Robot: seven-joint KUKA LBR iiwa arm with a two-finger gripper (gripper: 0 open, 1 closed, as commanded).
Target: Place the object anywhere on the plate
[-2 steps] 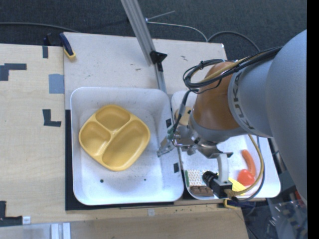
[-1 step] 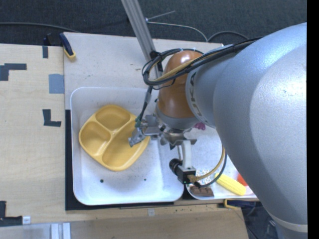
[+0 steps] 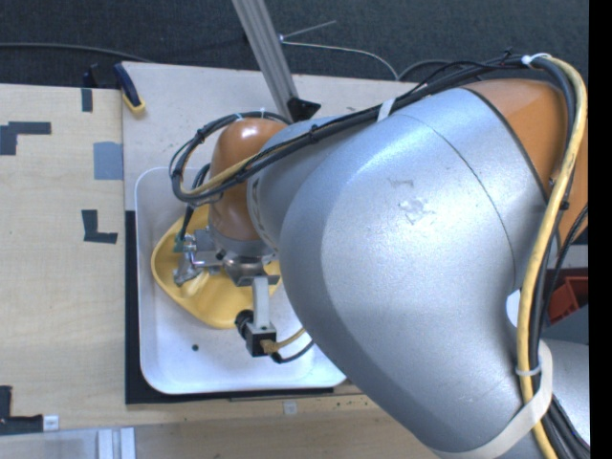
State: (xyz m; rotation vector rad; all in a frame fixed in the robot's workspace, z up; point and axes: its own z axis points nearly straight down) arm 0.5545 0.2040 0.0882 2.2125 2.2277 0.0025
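One yellow plate point(image 3: 206, 290) lies in the white bin point(image 3: 163, 352) near the worktop's point(image 3: 57, 256) front edge. Above it hangs the pincer point(image 3: 191, 256), partly hidden by the arm point(image 3: 411, 237); its state I cannot tell.

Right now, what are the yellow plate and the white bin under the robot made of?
The yellow plate looks like smooth plastic: even colour, soft sheen, thin rim, though glazed ceramic can't be ruled out. The white bin also looks like plastic, matte-to-satin, with rounded moulded corners and a shallow lip. The arm above them looks like painted metal, grey with a dull gloss.
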